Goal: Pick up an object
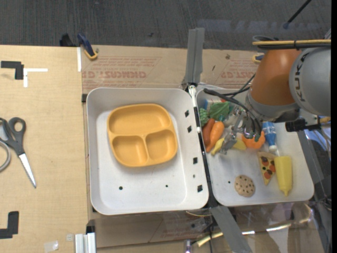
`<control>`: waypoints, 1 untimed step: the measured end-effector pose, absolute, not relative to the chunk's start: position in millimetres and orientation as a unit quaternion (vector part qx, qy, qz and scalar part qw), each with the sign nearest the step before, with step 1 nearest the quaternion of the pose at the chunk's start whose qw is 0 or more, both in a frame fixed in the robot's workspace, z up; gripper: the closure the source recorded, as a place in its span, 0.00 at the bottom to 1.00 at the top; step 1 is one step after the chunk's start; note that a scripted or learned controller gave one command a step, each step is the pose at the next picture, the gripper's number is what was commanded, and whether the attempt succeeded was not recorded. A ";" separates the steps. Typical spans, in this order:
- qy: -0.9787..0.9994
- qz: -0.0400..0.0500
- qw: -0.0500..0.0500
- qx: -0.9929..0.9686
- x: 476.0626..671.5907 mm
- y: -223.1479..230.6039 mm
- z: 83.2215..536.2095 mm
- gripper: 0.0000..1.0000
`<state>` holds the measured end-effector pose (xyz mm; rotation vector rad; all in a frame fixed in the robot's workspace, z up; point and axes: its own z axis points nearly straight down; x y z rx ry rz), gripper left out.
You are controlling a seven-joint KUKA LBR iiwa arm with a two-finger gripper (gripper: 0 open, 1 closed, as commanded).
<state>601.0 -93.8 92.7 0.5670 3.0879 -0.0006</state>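
A view from above looks down at a slant on a counter [42, 204] covered in tan board, bearing two shallow white bins side by side.

The left bin [100, 194] holds one thing: a yellow-orange divided plate [142, 135] with three compartments, lying flat toward the bin's far left corner.

The right bin [226, 194] holds a scatter of toy food. Near its far left corner lies a green leafy piece [217, 110], and just beside that, against the wall shared with the other bin, an orange carrot [212, 130]. Toward the near edge sits a round brown cookie [244, 185]. To its right lie a pizza slice [267, 167] and, just beside that, a yellow corn-like piece [284, 174] close to the bin's right edge. A small blue and white bottle [269, 134] lies farther back, partly under the arm.

The grey arm [310, 83], with its orange band [274, 78], reaches in from the right and bends down over the far half of the right bin. The tool [231, 138] hangs low among the toys, just right of the carrot, with a small orange piece [254, 141] and a yellow piece [238, 145] right beside it. Cables and metal parts crowd the spot, so I cannot tell whether the tool is wide, narrow, or gripping anything.

On the counter's left edge lie grey scissors [18, 146].
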 end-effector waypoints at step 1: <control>0.905 0.000 0.002 0.425 607.7 -109.8 92.6 0.00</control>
